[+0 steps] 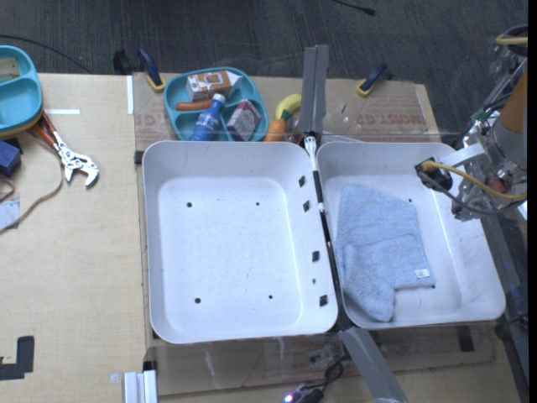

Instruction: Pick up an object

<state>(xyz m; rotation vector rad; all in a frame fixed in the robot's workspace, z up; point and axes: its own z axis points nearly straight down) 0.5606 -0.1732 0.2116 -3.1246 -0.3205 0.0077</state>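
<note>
Lying rumpled, soft pale-blue towel [382,246], smooth white rt bin [471,285]

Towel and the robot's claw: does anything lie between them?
No. In the camera view, just a bare white stretch of the right bin separates the towel from the gripper.

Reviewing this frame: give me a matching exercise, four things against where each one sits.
Things: 1 towel; 2 wrench; 3 blue bottle; 4 gripper.
Places: A in the teal tray behind the left-hand bin; B over the right-hand bin's right side; C on the bench, at the view's left; D lying in the right-hand bin.
Pairs: 1-D; 2-C; 3-A; 4-B.
</note>
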